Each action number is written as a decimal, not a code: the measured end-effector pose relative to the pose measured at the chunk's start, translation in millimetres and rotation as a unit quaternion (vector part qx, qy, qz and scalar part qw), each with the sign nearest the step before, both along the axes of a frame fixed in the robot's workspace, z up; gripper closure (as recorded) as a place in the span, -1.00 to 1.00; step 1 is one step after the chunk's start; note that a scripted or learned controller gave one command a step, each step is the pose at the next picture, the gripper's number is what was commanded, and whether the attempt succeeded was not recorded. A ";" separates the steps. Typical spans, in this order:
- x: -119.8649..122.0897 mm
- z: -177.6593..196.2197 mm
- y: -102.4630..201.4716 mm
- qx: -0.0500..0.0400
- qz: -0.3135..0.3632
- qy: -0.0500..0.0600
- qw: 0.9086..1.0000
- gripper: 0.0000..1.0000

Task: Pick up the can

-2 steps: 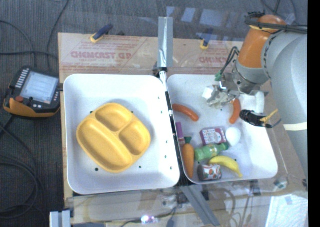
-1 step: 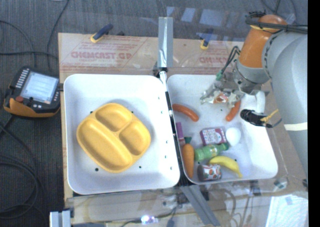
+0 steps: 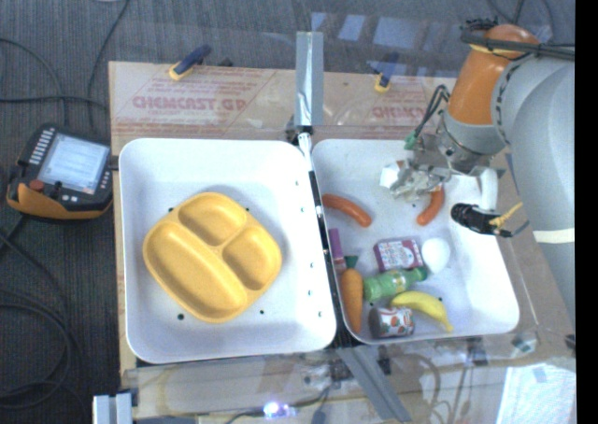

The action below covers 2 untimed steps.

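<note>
I am watching the claw (image 3: 412, 180) hovering over the upper part of the right bin (image 3: 505, 305); I cannot tell its state. A sausage (image 3: 430, 206) is lying just beside it. The can (image 3: 391, 321) is lying well apart, near the bin's lower edge, beside the banana (image 3: 423, 306) and carrot (image 3: 351, 298).

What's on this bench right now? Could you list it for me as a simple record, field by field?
left bin: holds a yellow divided tray
right bin: holds the can, two sausages, carrot, banana, green bottle, egg, purple packet
can: near front edge, beside the banana and carrot
sausages: one near the divider, one by the tool
tool: over the back of the right bin, far from the can
tablet: left of the bench
</note>
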<state>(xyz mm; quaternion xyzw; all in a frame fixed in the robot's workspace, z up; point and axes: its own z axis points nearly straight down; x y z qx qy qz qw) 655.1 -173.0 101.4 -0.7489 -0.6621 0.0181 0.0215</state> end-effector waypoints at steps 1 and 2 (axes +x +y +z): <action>-84.6 -10.2 67.3 -0.004 0.077 -0.035 0.996 1.00; -108.1 -9.8 60.0 -0.004 -0.034 -0.039 0.999 1.00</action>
